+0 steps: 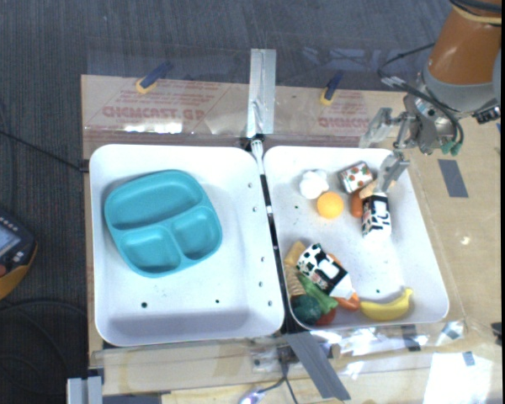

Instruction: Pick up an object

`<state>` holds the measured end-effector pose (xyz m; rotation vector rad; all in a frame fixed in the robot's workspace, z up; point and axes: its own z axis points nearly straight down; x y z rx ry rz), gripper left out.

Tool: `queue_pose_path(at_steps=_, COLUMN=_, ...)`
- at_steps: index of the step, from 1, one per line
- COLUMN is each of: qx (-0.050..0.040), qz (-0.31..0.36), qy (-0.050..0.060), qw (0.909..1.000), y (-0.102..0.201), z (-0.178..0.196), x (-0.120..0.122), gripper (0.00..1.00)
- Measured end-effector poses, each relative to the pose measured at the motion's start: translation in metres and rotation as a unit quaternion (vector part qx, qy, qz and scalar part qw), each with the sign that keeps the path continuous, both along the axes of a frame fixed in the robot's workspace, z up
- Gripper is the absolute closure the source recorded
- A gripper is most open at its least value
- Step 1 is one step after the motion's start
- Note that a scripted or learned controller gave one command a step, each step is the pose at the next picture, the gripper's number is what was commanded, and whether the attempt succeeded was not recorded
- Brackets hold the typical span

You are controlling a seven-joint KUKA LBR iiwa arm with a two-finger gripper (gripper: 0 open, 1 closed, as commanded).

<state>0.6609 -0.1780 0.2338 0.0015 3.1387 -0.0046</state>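
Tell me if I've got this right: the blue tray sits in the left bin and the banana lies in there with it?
Not quite. The blue tray does sit in the left bin, but the camera view shows the banana in the right bin, near its front corner.

Grey arm with an orange band (pixel 465 45) in the upper right of the frame; two-finger metal gripper (pixel 385 148) open, fingers spread, pointing down-left.

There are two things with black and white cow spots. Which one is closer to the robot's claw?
The upright cow-spotted carton, beside the orange ball, sits nearer the gripper. The other cow-spotted box lies lower, by the banana.
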Motion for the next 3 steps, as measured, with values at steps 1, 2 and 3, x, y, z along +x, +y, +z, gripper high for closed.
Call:
queue_pose_path(at_steps=1, qx=0.0002, qz=0.007, qy=0.001, qw=1.0, y=0.01, z=-0.093, x=0.0, gripper=0.0)
queue_pose_path(at_steps=2, qx=0.0011, qz=-0.028, qy=-0.001, qw=0.9996, y=0.012, z=-0.138, x=-0.003, gripper=0.0)
queue_pose_path(at_steps=3, qx=-0.0014, qz=-0.028, qy=-0.003, qw=0.9996, y=0.012, z=-0.128, x=-0.001, gripper=1.0)
